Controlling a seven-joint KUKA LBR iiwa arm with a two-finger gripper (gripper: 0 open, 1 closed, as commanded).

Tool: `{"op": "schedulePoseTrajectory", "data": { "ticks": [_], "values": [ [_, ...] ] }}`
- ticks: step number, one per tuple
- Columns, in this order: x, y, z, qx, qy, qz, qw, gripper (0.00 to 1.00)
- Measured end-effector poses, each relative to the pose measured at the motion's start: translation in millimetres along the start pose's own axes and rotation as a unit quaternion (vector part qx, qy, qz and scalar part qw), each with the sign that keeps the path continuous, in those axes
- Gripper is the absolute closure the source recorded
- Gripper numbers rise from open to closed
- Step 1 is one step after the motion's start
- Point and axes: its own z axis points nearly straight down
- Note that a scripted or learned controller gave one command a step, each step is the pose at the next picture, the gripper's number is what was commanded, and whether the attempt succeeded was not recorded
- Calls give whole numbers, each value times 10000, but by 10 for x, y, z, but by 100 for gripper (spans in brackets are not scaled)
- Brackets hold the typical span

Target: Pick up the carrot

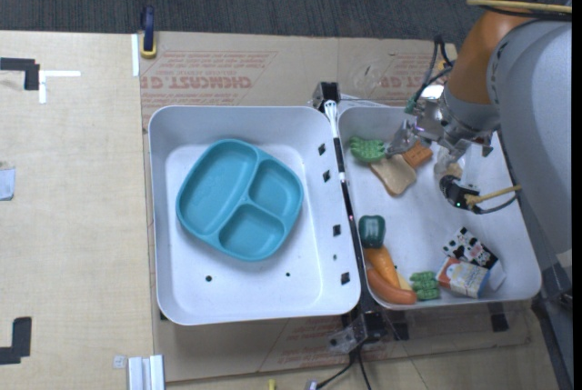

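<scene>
Camera view is showing the arm (pixel 536 106) reaching in from the right, its orange band sitting above the wrist, and the claw (pixel 411 141) hanging over the far part of the right bin (pixel 509 243). Whether the claw is spread or closed cannot be told from this angle. It is sitting right at a small orange block (pixel 417 155), which is lying against a tan toast slice (pixel 394 174); contact between claw and block is unclear. Just left of the claw, a green leafy toy (pixel 366 149) is resting near the bin's far left corner.

Well apart from the claw, the carrot (pixel 385 267) is lying in the near left part of the same bin, orange body angled along the left wall, with a dark green top (pixel 371 230) pointing toward the far side. Nothing of the claw is touching it. Just below the carrot a reddish-orange sausage shape (pixel 393 293) is lying along the near wall, with a small green piece (pixel 425 284) beside it. Further right, a milk carton (pixel 468 266) with a cow pattern is lying tilted near the near right corner.

Beyond the divider, the left bin (pixel 182 288) is holding a blue divided plate (pixel 240 198).
</scene>
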Motion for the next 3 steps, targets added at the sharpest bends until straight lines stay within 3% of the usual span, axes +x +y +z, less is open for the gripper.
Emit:
{"op": "schedulePoseTrajectory", "data": {
  "ticks": [1, 2, 3],
  "values": [
    [8, 13, -112, -15, -7, -47, 10000, 100],
    [9, 11, -109, -10, -6, -43, 10000, 0],
    [-93, -1009, -1258, 37, 0, 814, 9967, 0]
  ]
}}
